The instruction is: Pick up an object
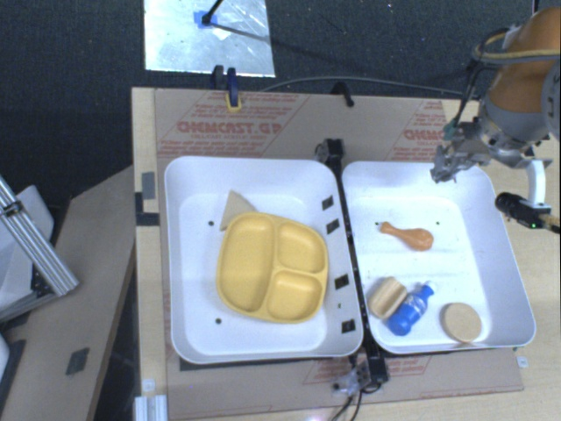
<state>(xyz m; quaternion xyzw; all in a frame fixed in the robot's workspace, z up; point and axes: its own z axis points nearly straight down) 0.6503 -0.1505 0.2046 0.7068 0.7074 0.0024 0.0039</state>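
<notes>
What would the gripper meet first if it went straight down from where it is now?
Probably the bare floor of the right bin near its far corner. The gripper hangs there, apart from the toys, though depth is unclear.

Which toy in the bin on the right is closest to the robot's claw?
The orange drumstick-shaped toy. It lies higher in the right white bin, nearest the gripper; the others sit along the bottom edge.

Left white plastic bin (188,235) holds the yellow divided plastic tray (272,267), with a tan wedge-shaped piece (234,207) tucked behind it, touching. In the right white plastic bin (495,261), an orange toy drumstick (408,234) lies mid-bin; nearer the front sit a tan bread-like block (386,296), a blue plastic bottle (410,309) just beside it, and a round beige disc (461,322) farther right.
</notes>
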